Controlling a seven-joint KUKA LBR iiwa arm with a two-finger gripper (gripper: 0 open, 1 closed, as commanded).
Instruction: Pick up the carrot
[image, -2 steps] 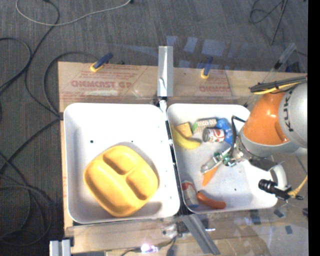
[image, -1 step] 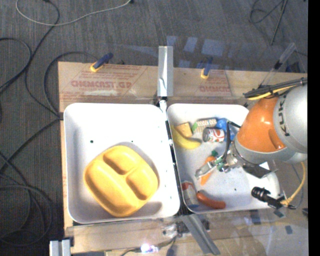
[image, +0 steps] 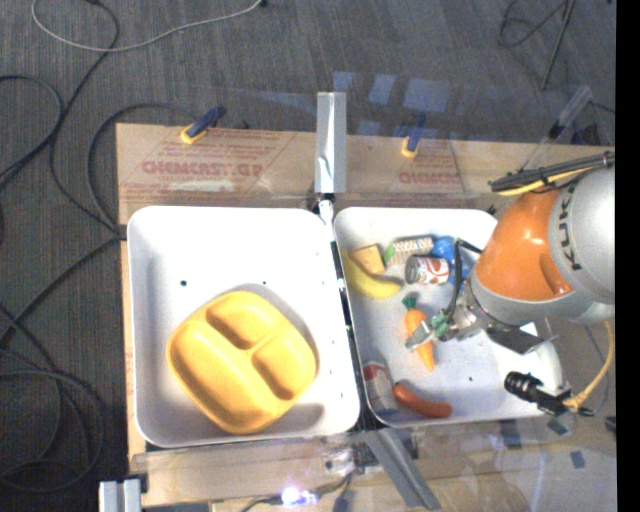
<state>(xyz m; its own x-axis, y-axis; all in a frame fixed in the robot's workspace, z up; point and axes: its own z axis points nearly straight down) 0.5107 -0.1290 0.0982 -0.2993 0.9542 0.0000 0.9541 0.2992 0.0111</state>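
arm (image: 545, 255) low over right bin (image: 470, 385) | gripper (image: 432, 333) pinching carrot (image: 419, 336)

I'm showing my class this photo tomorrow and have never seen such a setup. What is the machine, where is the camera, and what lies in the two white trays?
The camera looks down from above. The grey and orange shape on the right is a robot arm; its gripper sits right at an orange carrot, though whether it grips it is unclear. The left bin holds a yellow divided plate. The right bin holds the carrot, a banana, a small can and a red sausage.
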